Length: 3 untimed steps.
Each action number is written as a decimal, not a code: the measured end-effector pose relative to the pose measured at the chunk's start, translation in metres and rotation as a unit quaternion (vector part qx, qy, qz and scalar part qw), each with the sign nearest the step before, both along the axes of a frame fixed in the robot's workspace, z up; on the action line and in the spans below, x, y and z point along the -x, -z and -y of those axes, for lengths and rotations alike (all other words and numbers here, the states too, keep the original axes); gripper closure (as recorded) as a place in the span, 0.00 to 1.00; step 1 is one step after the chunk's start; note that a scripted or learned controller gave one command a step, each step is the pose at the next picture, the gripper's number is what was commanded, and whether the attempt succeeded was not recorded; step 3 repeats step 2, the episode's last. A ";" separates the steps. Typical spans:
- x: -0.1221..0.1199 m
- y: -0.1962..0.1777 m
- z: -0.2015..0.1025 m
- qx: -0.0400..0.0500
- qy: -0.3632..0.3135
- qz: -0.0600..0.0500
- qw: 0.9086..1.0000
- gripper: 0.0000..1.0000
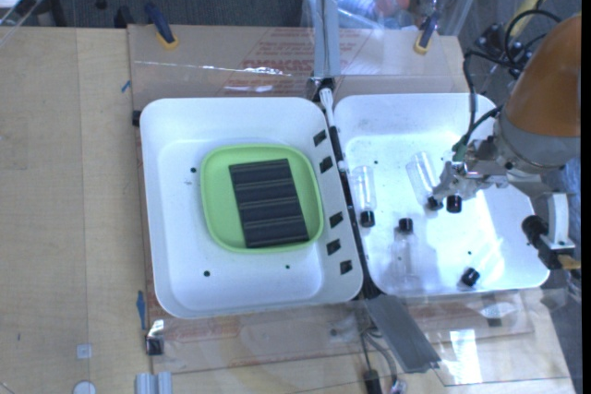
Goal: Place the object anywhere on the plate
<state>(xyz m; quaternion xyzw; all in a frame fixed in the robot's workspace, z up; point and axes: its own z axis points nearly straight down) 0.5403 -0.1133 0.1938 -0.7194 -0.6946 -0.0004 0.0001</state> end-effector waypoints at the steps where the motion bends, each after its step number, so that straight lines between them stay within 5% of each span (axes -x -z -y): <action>1: 0.000 0.000 0.000 0.000 0.000 0.000 1.000 0.00; 2: 0.005 0.022 0.070 0.000 -0.189 -0.001 0.982 0.00; 3: 0.005 0.022 0.070 0.000 -0.189 -0.001 0.982 0.00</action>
